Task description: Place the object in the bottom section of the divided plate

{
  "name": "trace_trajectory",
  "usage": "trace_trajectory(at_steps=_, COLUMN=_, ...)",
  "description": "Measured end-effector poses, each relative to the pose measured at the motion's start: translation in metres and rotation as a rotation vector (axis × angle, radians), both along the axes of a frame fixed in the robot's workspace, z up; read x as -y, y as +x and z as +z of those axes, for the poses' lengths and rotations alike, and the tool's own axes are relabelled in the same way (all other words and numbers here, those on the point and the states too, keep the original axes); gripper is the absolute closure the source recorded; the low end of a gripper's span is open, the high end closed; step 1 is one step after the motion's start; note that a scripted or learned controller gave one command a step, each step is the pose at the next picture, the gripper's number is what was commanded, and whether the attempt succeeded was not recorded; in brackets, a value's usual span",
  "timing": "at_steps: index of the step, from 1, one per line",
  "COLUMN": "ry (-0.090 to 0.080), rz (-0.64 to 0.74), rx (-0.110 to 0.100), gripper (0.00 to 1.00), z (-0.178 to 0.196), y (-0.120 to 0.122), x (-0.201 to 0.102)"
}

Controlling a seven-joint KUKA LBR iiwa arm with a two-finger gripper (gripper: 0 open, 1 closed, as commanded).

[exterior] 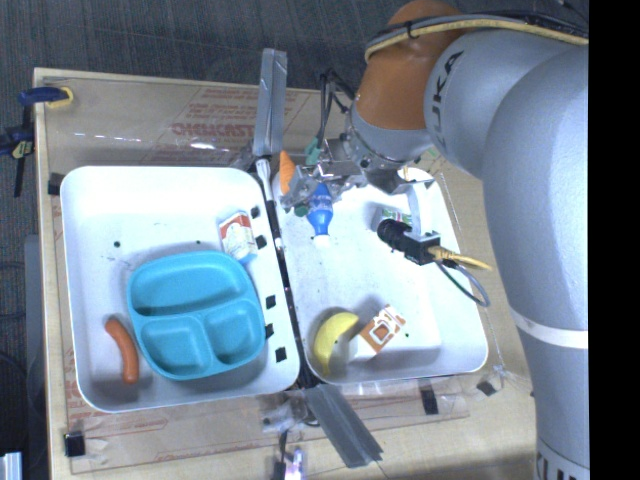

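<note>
From my end the blue divided plate point(192, 313) sits empty in the left bin point(90, 203), so nothing's placed yet. The gripper point(312, 203) is low in the right bin's point(455, 338) top corner, over a blue-and-orange object point(319, 215). Can't tell its grip.

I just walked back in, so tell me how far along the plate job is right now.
Nothing looks done: the blue divided plate in the left bin has nothing in any section. The gripper sits low at the right bin's top left corner, beside a small blue item; no grasp is visible. Still left: pick, carry over, place in the bottom section.
</note>
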State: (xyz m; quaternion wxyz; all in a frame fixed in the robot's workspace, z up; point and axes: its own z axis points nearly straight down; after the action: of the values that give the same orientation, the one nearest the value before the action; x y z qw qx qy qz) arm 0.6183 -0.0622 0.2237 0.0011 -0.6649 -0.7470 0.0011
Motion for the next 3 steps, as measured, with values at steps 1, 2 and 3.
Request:
trace_trajectory(at_steps=1, ry=0.001, rz=0.494, rx=-0.001, gripper=1.00, z=-0.007, y=0.005, x=-0.091)
trace_trajectory(at_steps=2, ry=0.000, rz=0.499, rx=0.000, gripper=1.00, z=-0.033, y=-0.022, x=-0.092)
trace_trajectory(at_steps=3, ry=-0.001, rz=0.216, rx=0.002, gripper=1.00, z=0.058, y=-0.015, x=-0.113)
